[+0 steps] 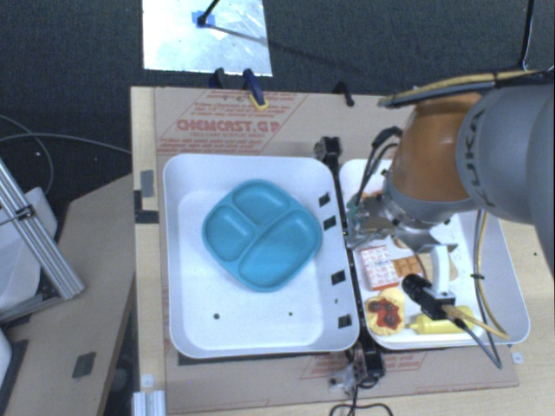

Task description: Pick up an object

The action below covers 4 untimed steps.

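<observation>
The grey arm with its orange band reaches from the right over the right bin (512,315). My gripper (368,227) hangs low at that bin's left wall, mostly hidden under the wrist. Just in front of it lie a pink-and-white checkered flat piece (377,265) and an orange cracker-like square (408,268). Nearer the front lie a yellow-and-red pizza-like toy (386,309) and a yellow item (431,325). A white oblong piece (442,263) lies to the right of the cracker. I see nothing between the gripper's parts that show.
The left bin (186,319) holds a blue divided plate (262,234) at its middle. Black clips line the wall between the bins (338,277). Beyond the bins lie a cardboard sheet (225,124) and a shiny foil square (206,22).
</observation>
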Motion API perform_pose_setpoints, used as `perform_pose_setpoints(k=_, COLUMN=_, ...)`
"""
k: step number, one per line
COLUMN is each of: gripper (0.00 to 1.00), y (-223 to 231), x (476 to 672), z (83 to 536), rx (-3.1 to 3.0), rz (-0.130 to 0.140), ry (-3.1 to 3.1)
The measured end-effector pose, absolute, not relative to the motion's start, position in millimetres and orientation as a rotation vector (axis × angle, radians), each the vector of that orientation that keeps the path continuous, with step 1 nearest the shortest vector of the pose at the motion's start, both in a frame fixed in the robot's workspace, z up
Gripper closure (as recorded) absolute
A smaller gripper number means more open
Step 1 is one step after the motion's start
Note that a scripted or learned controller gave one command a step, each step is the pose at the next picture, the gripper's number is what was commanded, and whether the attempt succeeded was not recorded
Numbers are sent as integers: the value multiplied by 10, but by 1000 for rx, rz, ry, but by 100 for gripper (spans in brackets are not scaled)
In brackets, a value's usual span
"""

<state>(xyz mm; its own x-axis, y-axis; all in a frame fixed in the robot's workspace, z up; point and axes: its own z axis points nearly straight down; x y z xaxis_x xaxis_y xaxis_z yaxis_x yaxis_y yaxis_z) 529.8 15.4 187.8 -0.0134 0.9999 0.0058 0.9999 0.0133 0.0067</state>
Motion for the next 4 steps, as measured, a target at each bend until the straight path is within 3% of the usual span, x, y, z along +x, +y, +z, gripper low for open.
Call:
perform_pose_setpoints(k=1, gripper=100, y=-417, x=4851, z=2076, rx=2226, rz=-1, ry=2217)
perform_pose_setpoints(k=2, gripper=100, y=388, x=4908, z=2445, rx=2206, rz=9, ry=2234)
perform_pose_setpoints(k=3, gripper=100, y=1348, x=5459, z=2976, rx=2202, rz=18, ry=2234)
perform_pose_setpoints(k=4, gripper=100, y=1706, x=4933, z=1911, rx=2217, rz=-14, ry=2237)
